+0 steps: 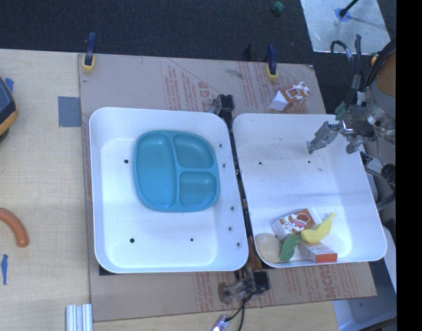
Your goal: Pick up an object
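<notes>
Bins sit side by side on a cardboard sheet (197, 88) clamped to the bench. Left bin (107, 185) carries a blue divided plate (176, 170), lying flat toward the bin's far half. Right bin (287, 178) holds a small heap in its near edge region: a yellow banana (318, 229), a red-and-white packet (296, 222), a green item (289, 247), a pale round item (266, 245) and a small red-ended box (318, 254), all touching or overlapping. Gripper (320, 138) hovers over the right bin's far right corner, well apart from the heap; nothing visible between its fingers, and whether they are apart or together cannot be told. A sausage-shaped toy (12, 226) lies on the bench near its left edge.
</notes>
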`<state>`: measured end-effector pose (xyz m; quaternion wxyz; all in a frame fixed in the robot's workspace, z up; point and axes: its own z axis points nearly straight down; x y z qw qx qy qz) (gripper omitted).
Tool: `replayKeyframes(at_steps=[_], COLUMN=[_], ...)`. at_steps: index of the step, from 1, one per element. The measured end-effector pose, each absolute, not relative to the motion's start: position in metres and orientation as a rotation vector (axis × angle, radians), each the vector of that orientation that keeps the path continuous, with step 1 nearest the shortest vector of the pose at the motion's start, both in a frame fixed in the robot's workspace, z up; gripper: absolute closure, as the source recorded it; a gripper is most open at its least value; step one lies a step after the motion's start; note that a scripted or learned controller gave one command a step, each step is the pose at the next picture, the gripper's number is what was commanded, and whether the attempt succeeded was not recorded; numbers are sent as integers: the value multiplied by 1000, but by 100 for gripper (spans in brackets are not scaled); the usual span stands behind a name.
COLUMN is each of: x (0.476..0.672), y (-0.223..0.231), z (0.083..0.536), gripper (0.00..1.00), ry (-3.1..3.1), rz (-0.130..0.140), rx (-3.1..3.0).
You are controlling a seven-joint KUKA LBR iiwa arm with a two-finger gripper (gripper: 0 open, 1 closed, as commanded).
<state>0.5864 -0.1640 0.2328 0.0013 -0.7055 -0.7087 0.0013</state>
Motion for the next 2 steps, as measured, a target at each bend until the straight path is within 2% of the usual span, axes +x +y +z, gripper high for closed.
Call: replayKeyframes(at_steps=[1,2], x=[491,537], y=[-183,-133], z=[234,110], gripper=[0,0], ry=[-2225,-2225], rz=[6,6], rx=[-2215,-2211])
